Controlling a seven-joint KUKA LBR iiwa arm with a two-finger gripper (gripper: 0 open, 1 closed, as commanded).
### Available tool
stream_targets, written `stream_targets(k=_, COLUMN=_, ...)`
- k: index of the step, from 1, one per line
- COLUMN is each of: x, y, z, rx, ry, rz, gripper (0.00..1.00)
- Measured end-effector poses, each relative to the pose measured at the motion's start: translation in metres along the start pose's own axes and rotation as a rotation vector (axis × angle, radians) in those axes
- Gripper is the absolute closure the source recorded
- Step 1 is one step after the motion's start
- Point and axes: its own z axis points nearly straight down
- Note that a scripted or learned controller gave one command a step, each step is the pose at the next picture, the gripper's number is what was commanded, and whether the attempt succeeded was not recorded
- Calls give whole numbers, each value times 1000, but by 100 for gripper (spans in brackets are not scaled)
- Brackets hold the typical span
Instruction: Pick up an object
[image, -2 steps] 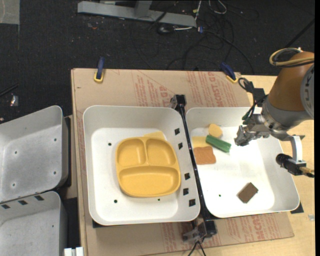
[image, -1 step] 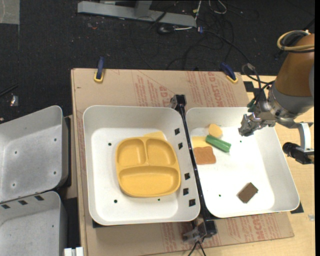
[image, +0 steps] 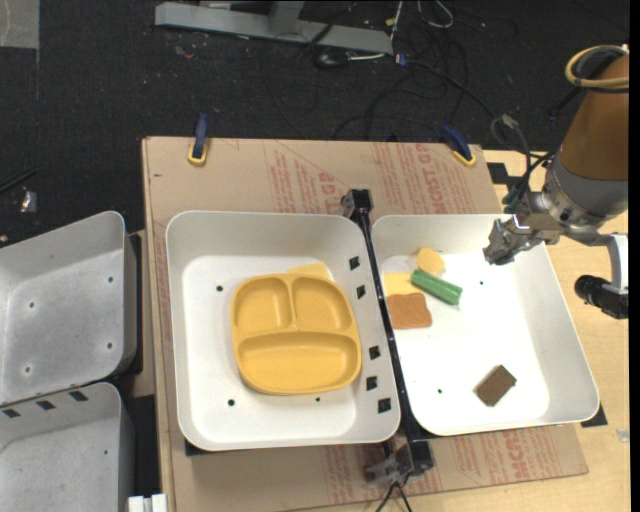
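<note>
the gripper (image: 499, 249) looks empty, its fingers too blurry to tell, and might miss the green stick (image: 437, 287) below-left, bumping the yellow piece (image: 430, 261).

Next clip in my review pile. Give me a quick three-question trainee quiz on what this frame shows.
1. True or false: the yellow divided tray lies in the right bin.
2. Multiple choice: which thing lies nearest the gripper? A) the brown block B) the green stick C) the yellow divided tray
3. Fill in: the brown block lies alone toward the ____ corner of the right bin, as the camera sees it.

Key: 1. False, it lies in the left bin. 2. B. 3. Near right.
</note>
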Motion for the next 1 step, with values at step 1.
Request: stream_targets(k=1, x=44, y=-7, z=7, rx=5, ry=2, rz=-3, gripper=100)
